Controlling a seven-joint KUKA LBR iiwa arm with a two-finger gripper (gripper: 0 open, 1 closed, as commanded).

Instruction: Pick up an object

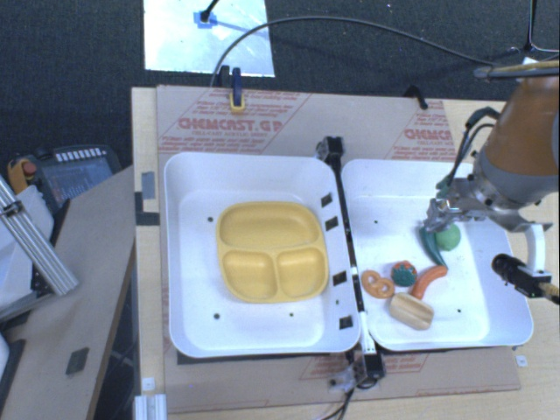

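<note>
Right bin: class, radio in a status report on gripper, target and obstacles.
Two-finger gripper low in right white bin, over light green ball and dark green curved piece. No grasp seen. Orange sausage-shaped toy close by.

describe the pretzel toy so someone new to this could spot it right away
Look in the right-hand white bin, at the cluster of toy food near its left wall. The pretzel is the leftmost piece: a small orange twisted loop with holes, beside a teal-and-red round toy and above a tan bread roll.

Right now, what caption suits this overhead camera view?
Arm's tool poised over green toys in right bin; yellow tray in left bin.
</note>
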